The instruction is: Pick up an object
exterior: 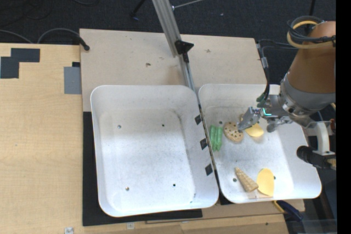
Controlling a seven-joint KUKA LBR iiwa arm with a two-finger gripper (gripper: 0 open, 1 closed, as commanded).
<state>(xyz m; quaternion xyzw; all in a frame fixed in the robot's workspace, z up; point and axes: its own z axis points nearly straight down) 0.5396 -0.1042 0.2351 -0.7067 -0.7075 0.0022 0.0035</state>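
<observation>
Holding five items, right bin (pixel 307 186): cookie (pixel 233 132), yellow piece (pixel 254 131) just below pincer (pixel 253 117), whose state cannot be told; left bin (pixel 109 97) beyond.

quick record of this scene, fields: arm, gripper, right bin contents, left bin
arm: grey with orange band, reaching in from the right
gripper: low over the right white bin, beside the round tan spotted cookie
right bin contents: green ridged piece, cookie, small yellow piece, tan cone, yellow disc
left white bin: no objects seen
</observation>
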